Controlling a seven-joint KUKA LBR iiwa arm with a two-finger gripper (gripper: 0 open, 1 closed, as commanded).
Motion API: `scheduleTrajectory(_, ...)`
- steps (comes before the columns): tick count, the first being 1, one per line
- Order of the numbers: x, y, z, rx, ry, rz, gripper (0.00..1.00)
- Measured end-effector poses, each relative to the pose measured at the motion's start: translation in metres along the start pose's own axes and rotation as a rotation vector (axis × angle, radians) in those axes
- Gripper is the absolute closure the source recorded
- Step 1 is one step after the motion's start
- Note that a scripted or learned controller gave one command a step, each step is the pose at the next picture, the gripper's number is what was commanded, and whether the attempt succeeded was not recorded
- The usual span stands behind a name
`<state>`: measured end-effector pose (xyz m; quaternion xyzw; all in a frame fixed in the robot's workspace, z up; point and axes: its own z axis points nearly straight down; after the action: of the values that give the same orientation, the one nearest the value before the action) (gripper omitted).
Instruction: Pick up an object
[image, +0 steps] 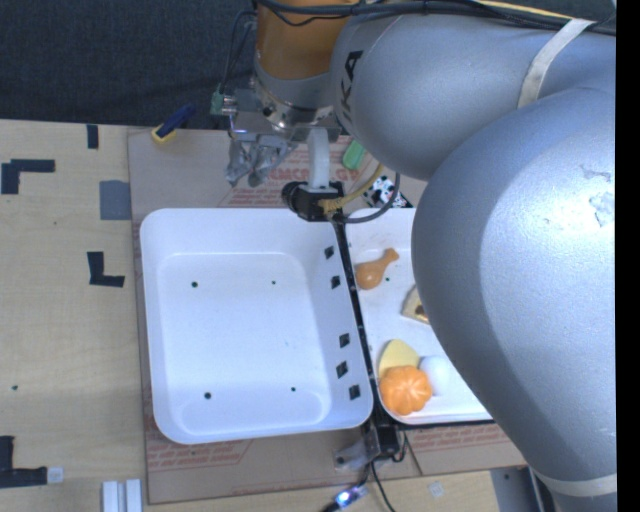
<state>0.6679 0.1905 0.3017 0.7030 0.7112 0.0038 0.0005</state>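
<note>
Arm over the far edge of the bench, gripper (255, 165) above the cardboard just past the left bin's far rim; can't tell its state.

Two shallow white plastic bins side by side: left bin (160, 300), right bin (375, 325), the right one largely covered by the grey arm (500, 250). In the right bin, four toy items visible: one round orange ribbed pumpkin-like fruit (405, 390) at the near edge by the divider, one pale yellow rounded piece (397, 354) touching it on the far side, one small white ball (438, 372) just beside it, and one tan drumstick-shaped piece (376, 268) near the far end. One tan wedge (415, 305) half hidden under the arm.
</note>
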Motion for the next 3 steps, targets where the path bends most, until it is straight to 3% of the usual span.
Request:
scheduleTrajectory(1, 0.05, -0.095, -0.125, -0.003, 0.004, -0.001, 1.0)
scheduleTrajectory(2, 0.046, -0.137, -0.243, -0.006, 0.002, 0.006, 1.0)
scheduleTrajectory(3, 0.046, -0.135, -0.233, 0.007, -0.006, 0.009, 0.0)
